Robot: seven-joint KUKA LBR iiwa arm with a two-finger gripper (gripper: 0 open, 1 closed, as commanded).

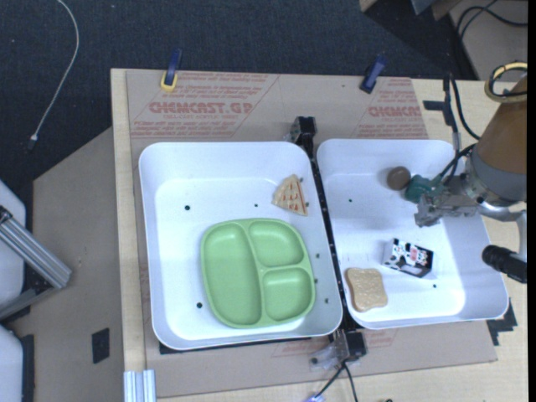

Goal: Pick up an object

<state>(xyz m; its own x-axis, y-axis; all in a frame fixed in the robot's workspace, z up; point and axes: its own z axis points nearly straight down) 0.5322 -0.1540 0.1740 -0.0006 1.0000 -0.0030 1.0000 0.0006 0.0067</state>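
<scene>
In the right bin (456, 304) lie three objects. A small brown round piece (398, 177) sits near the back, a black-and-white packet (409, 257) in the middle, and a tan slice of toast (366, 288) at the front left corner. My gripper (429, 211) reaches in from the right over this bin, just right of and slightly in front of the brown piece and above the packet. A teal part of the wrist (419, 190) sits next to the brown piece. I see nothing held.
The left bin (167, 224) holds a green divided plate (255, 270) and a tan waffle wedge (291, 196) near its back right corner. A ridge (322, 224) separates the two bins. Blue clamps (373, 74) hold the cardboard at the back.
</scene>
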